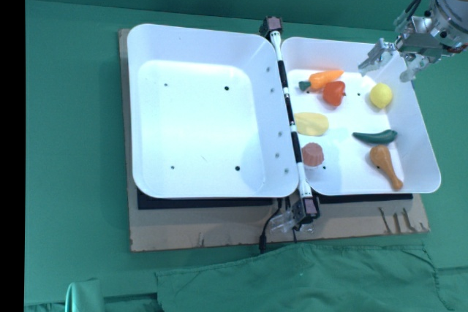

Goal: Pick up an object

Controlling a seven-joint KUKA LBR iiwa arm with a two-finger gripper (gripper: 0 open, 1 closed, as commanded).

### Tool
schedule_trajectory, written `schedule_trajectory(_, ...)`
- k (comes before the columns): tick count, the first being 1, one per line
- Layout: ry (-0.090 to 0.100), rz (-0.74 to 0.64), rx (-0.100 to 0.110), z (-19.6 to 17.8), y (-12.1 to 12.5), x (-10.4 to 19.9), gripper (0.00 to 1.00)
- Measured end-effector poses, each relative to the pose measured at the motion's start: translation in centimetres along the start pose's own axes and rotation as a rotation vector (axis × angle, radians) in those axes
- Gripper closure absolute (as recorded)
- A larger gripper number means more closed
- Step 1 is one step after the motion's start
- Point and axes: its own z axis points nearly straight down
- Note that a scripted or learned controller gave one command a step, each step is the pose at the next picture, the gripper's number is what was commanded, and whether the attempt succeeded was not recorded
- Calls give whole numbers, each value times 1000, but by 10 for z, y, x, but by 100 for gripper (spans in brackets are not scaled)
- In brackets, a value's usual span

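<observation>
From where I stand the arm comes in from the right, its gripper point(393, 59) hanging over the far right corner of the right bin point(424, 150), jaws spread wide with nothing between them. Everything worth picking lies in that bin: a yellow lemon-like piece point(380, 95) just below and beside the gripper, an orange carrot point(324, 77) touching a red pepper point(334, 92) further left, a pale yellow lump point(311, 123) near the divider, a pinkish round piece point(312, 153) below it, a dark green chilli point(375, 136) and, just beneath that, a tan drumstick shape point(385, 165) pointing toward the near corner. The left bin point(146, 47) holds none of the pieces. My guess is the lemon is the nearest candidate, and that is where I would worry: it is round and looks smooth, so if the jaws close off-centre it may squirt sideways, and it sits close to the bin's right wall, which one finger could strike on the way down. The carrot and pepper lie against each other, so a grab there might catch both or nudge one away. The chilli is thin and low; jaws could close above it and come up with nothing.
</observation>
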Motion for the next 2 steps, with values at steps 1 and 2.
schedule_trajectory(1,0,0,0,0,0,0,0)
schedule_trajectory(2,0,-1,5,57,-1,7,0)
